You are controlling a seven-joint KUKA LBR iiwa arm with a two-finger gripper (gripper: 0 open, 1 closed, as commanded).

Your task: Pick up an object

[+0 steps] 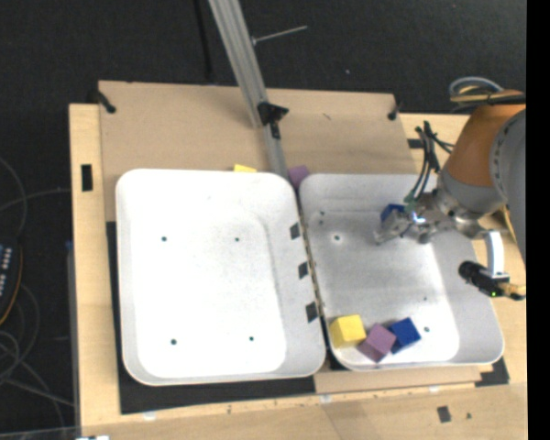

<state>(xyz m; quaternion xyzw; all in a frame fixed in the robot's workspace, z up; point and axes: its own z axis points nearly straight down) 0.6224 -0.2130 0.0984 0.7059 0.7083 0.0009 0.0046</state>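
Right bin, near edge: three small blocks are sitting clustered. The yellow block is lying leftmost, touching the purple block, which is pressing against the blue block.

Left bin: a yellow scrap is peeking over its far rim; a purple piece is resting between the bins' far corners.

Gripper: hovering over the right bin's far half, well apart from the cluster. Whether the fingers are parted or closed cannot be told; nothing is visibly gripped.

Handling, judged: blocks are looking light, rigid, probably foam or wood. The yellow block is offering its free left face; crowding is making the purple one awkward.
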